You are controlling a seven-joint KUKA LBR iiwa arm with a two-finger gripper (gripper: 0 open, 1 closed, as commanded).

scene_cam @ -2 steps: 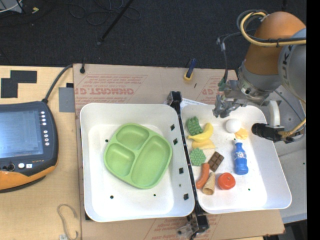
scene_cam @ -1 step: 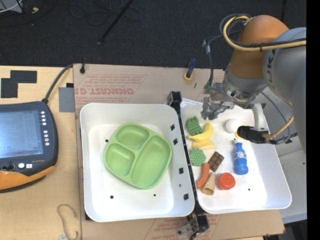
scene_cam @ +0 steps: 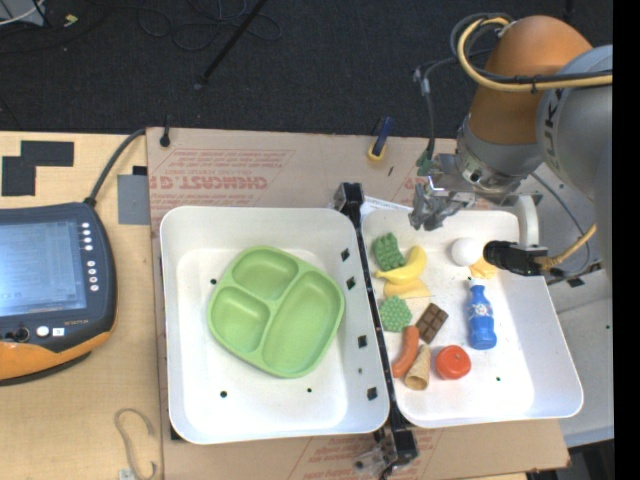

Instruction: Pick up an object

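1. We see the gripper [scene_cam: 432, 211] poised over the far edge of the right bin [scene_cam: 545, 313], near that bin's far left corner, with the grey arm [scene_cam: 560, 98] reaching in from the right.

2. The things we could pick all lie in the right bin, along its left side: a green leafy piece [scene_cam: 388, 250] and a banana [scene_cam: 405, 266] nearest the gripper, a second green piece [scene_cam: 396, 314], a brown chocolate bar [scene_cam: 432, 321], a carrot [scene_cam: 407, 351], a cone [scene_cam: 418, 370] and a red tomato [scene_cam: 453, 362] toward the near edge. A white egg [scene_cam: 464, 252] sits by the far edge and a blue bottle [scene_cam: 481, 318] lies near the middle.

3. The left bin [scene_cam: 190, 318] carries just a green divided plate [scene_cam: 275, 310], which we judge a poor target.

4. To do this step well, we would choose a piece standing apart from its neighbours. The egg and the bottle have room round them; the banana, the leafy piece and the pieces below them crowd together, so a descent there risks pinching two things or pushing one aside.

5. We would come straight down, centred over the chosen piece, and across its narrow side.

6. As for the fingers, they are small and dark against the bin's rim, and we cannot tell how far apart they stand. We see nothing between them, and they appear to touch none of the pieces.
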